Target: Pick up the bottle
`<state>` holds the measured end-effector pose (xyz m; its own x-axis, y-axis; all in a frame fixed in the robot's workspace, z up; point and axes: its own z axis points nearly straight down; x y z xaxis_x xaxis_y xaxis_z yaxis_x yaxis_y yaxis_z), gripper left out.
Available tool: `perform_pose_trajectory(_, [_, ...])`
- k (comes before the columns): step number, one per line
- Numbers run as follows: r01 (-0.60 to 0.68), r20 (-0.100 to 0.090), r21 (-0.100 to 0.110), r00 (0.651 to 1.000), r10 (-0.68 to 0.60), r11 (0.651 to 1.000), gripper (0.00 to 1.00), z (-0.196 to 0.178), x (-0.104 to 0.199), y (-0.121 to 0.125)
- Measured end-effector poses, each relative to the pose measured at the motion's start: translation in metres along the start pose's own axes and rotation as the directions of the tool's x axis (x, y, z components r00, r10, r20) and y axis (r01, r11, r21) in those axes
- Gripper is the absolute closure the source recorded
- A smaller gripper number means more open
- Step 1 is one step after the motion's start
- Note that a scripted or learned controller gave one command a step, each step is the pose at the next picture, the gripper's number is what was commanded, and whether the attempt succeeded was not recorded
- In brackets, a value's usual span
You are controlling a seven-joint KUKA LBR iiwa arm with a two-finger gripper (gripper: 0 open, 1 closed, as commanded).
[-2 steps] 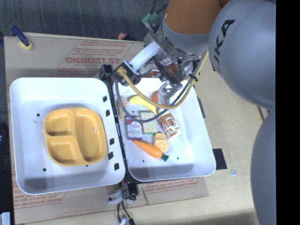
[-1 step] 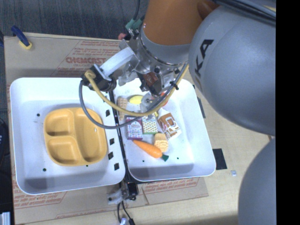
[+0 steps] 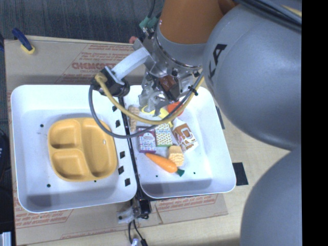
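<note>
My gripper hangs low over the back of the right bin, just above a pile of small items. Right under and beside it lie a tan rounded piece and an orange-red item; either could be part of the bottle, but the wrist and cables hide too much to tell. In front of them lie a purple box, a green patterned packet, a brown packet, a yellow corn piece and a carrot.
The left bin holds a yellow divided tray. A yellow and black cable loop droops from the wrist across the divider between the bins. The big grey arm covers the bench's right side. A blue clip lies at the far left.
</note>
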<state>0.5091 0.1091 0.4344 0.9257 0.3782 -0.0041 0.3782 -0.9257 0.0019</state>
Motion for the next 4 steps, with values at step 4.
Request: perform_pose_trajectory(4, [0.543, -0.001, 0.006, 0.840, -0.543, 0.840, 1.00, 0.192, -0.048, 0.029])
